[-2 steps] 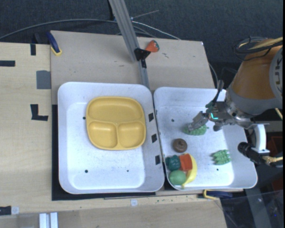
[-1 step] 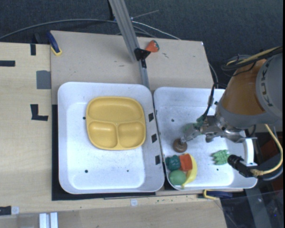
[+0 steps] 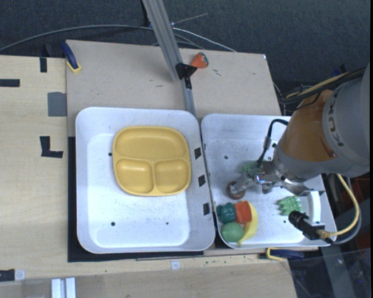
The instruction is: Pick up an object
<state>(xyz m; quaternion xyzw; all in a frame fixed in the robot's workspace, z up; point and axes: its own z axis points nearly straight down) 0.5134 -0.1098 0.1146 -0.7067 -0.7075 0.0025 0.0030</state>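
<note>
Camera view: my end effector (image 3: 239, 188) hangs low inside the right bin (image 3: 221, 129), near its middle, and I cannot tell if it is open or closed, because the wrist hides that part. I see nothing held in it.

The objects nearest to me lie in a small group at the front edge of the right bin, toward its left corner. I judge the step in hand is to come down on one of them. To do this well, I should move a little toward the front edge, centre over one single piece and go straight down, so that I do not push the neighbours. The pieces touch each other, so a grasp between two of them will probably slip.

The group has a dark green piece (image 3: 226, 213), a red-orange block (image 3: 243, 212), a light green round fruit (image 3: 232, 231) and a yellow banana (image 3: 251, 227) curved around them. A pale green toy (image 3: 290, 203) lies apart, near the right edge, and looks easier to isolate. All seem small plastic toys.

The left bin (image 3: 87, 166) carries a yellow divided plate (image 3: 152, 160).
</note>
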